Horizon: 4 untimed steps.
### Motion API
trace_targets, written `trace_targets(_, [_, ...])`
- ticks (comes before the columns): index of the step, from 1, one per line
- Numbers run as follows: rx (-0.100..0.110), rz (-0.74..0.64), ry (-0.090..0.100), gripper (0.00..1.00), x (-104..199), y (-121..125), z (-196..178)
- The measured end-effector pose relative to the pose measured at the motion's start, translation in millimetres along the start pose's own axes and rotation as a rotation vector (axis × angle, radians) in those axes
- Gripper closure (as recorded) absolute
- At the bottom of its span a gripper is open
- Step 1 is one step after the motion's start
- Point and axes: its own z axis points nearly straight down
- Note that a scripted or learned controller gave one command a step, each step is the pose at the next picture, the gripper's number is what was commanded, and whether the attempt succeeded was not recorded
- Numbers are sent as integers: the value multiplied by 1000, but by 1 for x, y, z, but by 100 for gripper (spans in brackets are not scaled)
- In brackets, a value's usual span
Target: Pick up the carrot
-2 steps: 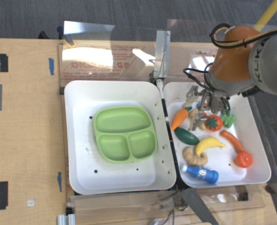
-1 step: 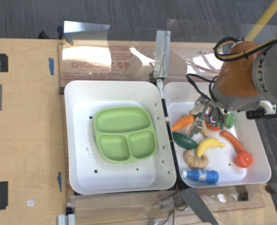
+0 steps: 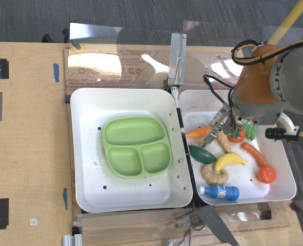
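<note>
We see a small orange carrot (image 3: 198, 132), lying flat and roughly level, near the left wall of the right bin (image 3: 284, 186), just above a dark green vegetable (image 3: 201, 154)

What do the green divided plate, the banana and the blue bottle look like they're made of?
Green divided plate: seemingly molded plastic, matte to satin, one uniform colour with soft rounded compartment walls.
Banana: likely toy plastic, smooth, evenly yellow with a slight sheen.
Blue bottle: probably plastic, glossy blue body with a pale label; too small to be sure.
</note>
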Motion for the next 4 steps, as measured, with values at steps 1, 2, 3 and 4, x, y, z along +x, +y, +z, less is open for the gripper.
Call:
trace_targets(1, [2,263,1,0,-22,18,1])
trace_targets(2, [-1,270,2,0,18,76,-99])
trace_targets(3, [7,197,9,0,70,21,-96])
trace_targets(4, [6,349,5,0,-13,34,-95])
